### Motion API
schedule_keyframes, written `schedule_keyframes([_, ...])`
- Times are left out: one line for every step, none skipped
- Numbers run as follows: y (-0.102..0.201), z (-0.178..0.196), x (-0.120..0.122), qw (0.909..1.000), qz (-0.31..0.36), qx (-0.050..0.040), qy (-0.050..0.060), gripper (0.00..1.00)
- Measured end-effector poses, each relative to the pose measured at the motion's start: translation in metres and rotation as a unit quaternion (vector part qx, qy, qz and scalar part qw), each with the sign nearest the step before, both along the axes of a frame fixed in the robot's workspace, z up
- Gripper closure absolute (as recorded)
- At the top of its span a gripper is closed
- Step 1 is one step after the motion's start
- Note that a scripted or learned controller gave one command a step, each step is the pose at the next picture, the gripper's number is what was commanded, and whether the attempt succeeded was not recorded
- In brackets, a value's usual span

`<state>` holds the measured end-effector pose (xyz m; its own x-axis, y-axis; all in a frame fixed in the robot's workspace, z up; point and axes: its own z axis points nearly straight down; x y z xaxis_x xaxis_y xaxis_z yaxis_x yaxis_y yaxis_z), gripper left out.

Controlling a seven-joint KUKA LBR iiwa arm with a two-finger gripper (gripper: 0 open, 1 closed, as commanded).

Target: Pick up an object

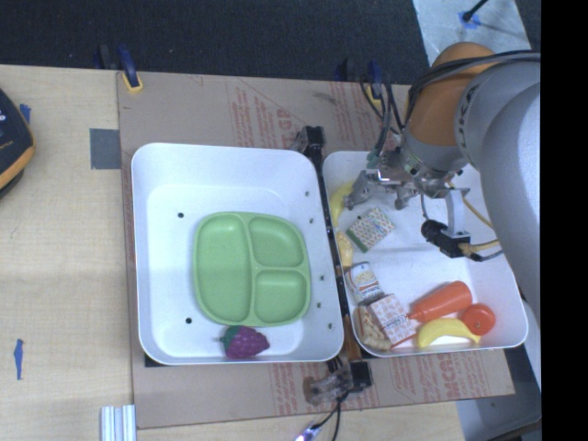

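Note:
My gripper (384, 189) hangs over the far left part of the right bin (501, 274), under the grey arm with its orange band. Just below it lies a small green-patterned packet (370, 229), flat on the bin floor. A yellow piece (340, 204) lies to the gripper's left by the bin wall. Nearer the front are a small labelled box (364, 281), a cracker box (390, 318), an orange carrot (441, 299), a red tomato (478, 319) and a yellow banana (446, 335).
The left bin (156, 246) holds a green divided plate (250, 267) and a purple bunch of grapes (244, 342) at its front edge. A black cable (448, 237) loops from the arm over the right bin. A dark device (11, 141) sits at the far left.

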<state>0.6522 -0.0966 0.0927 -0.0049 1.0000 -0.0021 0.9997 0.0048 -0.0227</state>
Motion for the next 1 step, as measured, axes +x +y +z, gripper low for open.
schedule_keyframes([-0.0238, -0.0011, -0.0893, 1.0, -0.001, 0.0008, -0.009, 0.0])
